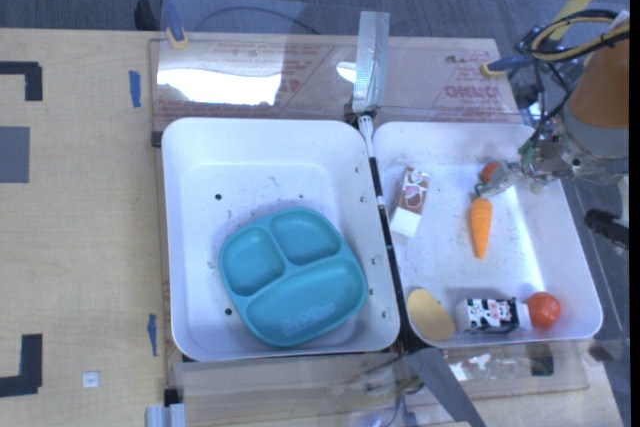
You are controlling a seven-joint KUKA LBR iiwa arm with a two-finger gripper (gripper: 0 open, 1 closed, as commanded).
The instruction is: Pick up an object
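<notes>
We see the gripper (pixel 505 177) just up-right of the carrot (pixel 481 226), whose long axis runs top-to-bottom; can't tell finger state tbh.

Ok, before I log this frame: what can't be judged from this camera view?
- Gripper: a small blur in the camera view; open or shut is unclear, as is any contact with the carrot.
- Reddish object beside it: partly covered by the gripper, identity unclear.
- Arm: cut off by the right edge.
- Brown-and-white packet: print too small to read.
</notes>
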